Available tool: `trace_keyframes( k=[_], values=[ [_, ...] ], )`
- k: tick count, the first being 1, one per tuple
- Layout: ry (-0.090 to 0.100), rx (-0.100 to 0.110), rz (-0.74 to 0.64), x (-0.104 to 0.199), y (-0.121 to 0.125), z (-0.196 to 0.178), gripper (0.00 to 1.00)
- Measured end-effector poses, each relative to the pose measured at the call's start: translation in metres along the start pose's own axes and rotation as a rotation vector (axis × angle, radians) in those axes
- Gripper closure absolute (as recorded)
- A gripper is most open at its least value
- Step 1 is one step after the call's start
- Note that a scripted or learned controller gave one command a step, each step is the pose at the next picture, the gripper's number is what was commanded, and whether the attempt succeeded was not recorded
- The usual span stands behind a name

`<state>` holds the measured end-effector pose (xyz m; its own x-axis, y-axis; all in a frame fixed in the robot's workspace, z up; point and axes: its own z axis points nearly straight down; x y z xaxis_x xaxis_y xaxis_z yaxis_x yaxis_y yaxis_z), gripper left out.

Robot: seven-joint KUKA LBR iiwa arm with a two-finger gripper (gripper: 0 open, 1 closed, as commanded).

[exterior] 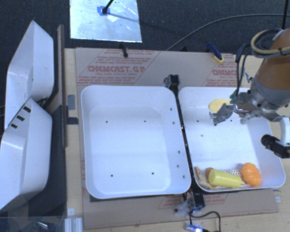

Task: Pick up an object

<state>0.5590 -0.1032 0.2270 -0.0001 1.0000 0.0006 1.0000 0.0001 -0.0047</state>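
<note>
- Where the grey arm is reaching in from the right, its orange band is sitting high at the frame edge and the wrist is hanging over the upper part of the right bin.
- The tool is hovering just above the bin floor, pointing left; whether it is open or closed I cannot tell, the metal parts blurring together against the white.
- A pale yellow object is lying in the right bin near its back wall, just beside the tool's tip and partly overlapped by it; contact or grip is not readable.
- Along the right bin's front wall a cluster is resting: a yellow cylinder-like object lying on its side, an orange round object touching its right end, a small brown-orange piece at its left end, and a pale patterned item peeking out behind.
- The left bin is sitting beside the right one, rims nearly touching along a dark divider.
- Both bins are resting on a cardboard sheet with red lettering, spread over the counter.
- Two more white bins are leaning stacked at far left.
- A shiny square plate is lying beyond the cardboard, at the top.
</note>
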Motion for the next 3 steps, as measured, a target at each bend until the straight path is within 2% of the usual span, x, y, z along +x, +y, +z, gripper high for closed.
trace_keyframes(
  k=[1,2,3],
  values=[
    [-0.001,-0.006,0.0,0.0,0.001,-0.003,0.0],
    [0.0,-0.002,0.0,0.003,0.007,0.041,0.0],
    [0.0,0.0,0.0,0.001,0.005,0.103,0.0]
  ],
)
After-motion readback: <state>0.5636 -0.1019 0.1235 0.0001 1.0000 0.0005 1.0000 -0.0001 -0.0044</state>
